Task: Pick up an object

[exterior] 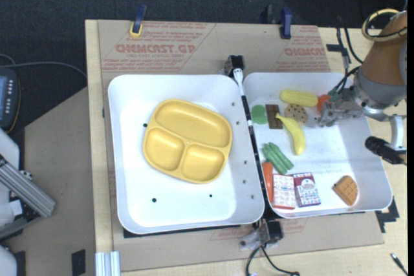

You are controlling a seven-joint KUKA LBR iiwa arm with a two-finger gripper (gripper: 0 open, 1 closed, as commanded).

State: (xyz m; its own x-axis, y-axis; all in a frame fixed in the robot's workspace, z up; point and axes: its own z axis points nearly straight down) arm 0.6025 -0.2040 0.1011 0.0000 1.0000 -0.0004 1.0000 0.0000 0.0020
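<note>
A grey robot arm (381,71) with an orange band reaches in from the right over the right-hand bin (362,152), its gripper (326,112) low near the bin's upper middle, just right of a round cookie (295,112) and below a yellow corn cob (299,98). Whether the jaws are open or closed cannot be told from this angle, and nothing is visibly held between them.

The candidates for picking all lie in this bin: a banana (294,133) slanting below the cookie, a brown chocolate bar (273,116) beside a green round piece (259,114) along the left wall, green beans (278,157) and an orange carrot (268,179) lower down, two small printed cartons (295,191) near the front edge, and a waffle (345,190) at the front right. The left bin (129,139) carries a yellow divided plate (187,140), well apart from the arm.

The step in hand appears to be the approach and descent toward a target, most likely the cookie or the corn. The next move calls for settling the jaws squarely around one item, clear of its close neighbours, closing firmly and lifting straight up. The crowding there makes a nudge or a miss a fair risk.
</note>
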